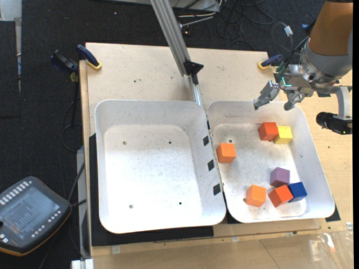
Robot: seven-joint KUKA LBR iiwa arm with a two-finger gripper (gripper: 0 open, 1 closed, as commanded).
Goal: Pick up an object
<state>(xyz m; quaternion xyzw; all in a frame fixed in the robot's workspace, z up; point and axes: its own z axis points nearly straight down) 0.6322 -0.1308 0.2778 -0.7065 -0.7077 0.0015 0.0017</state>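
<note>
Gripper (279, 98) hangs over the right bin's (314, 150) far rim, fingers spread, nothing between them. Just below it sit a red-orange cube (268, 130) and a yellow cube (284, 134), touching.

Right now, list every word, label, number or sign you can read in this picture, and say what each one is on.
No text here can be read.
Handheld controller at the lower left: its screen shows rows of marks, too small and blurred to read.
Blocks in the right bin, such as the yellow block and blue block: plain faces, no markings.
Gripper: no legible label.
</note>
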